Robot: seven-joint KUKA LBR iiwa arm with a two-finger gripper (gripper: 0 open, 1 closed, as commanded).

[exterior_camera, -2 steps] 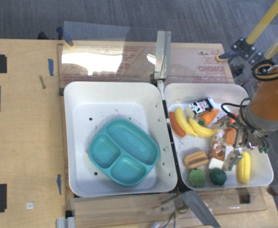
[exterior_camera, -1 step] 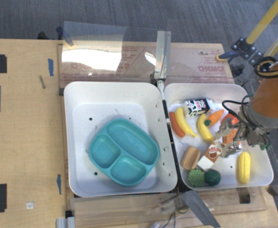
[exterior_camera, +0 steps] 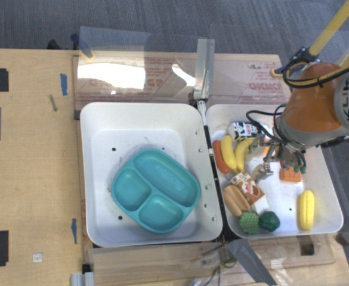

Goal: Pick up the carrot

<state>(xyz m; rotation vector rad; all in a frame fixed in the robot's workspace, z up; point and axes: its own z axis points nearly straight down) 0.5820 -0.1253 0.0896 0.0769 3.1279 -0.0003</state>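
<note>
End effector: low in the right bin, grip state not discernible, nothing seen held.
Carrot: lies at the bin's left edge, touching a banana, near the end effector's left.
Progress: carrot not lifted; closing in, grasping and raising remain.
Left bin: teal plate.

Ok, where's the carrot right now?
In the right bin, at its left wall: the carrot lies beside the banana, left of the gripper.
</note>
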